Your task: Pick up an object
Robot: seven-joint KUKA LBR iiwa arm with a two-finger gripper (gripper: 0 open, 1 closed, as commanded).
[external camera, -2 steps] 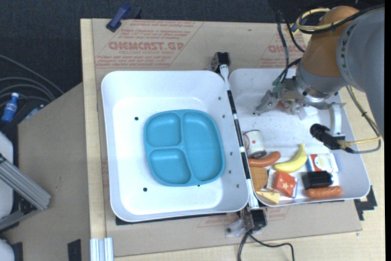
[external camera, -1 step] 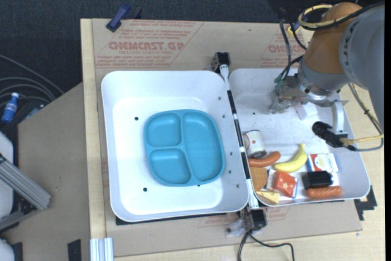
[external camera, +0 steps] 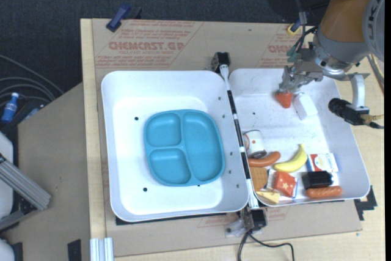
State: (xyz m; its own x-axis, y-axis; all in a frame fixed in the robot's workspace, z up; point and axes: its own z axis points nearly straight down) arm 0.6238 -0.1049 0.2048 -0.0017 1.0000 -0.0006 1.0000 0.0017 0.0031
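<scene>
A small orange-red object [external camera: 283, 98] is seen directly beneath the gripper [external camera: 292, 86], at the tips of its fingers, in the far part of the right bin [external camera: 348, 131]. The fingers appear to be closed around its upper part, so it is judged to be clamped, though only narrowly, near its top edge. Whether it has been lifted clear of the bin floor or rests on it cannot be told.

Just beside the gripper, on the near side, a small white piece [external camera: 303, 108] lies on the bin floor. Well apart from the gripper, towards the near edge of the bin, the remaining items are heaped together: a banana [external camera: 292, 161], two sausages [external camera: 263, 159], a black block [external camera: 317, 180], a small can [external camera: 254, 142] and some flat packets. Further off, across the divider, the left bin [external camera: 116, 150] carries a blue sectioned plate [external camera: 182, 147].

The main risk is judged to be slippage: with so shallow a hold, the object could be tilted out of the fingers as the arm is raised, and dropped back into the bin. The white piece could also be nudged if the gripper is lowered or shifted towards it.
</scene>
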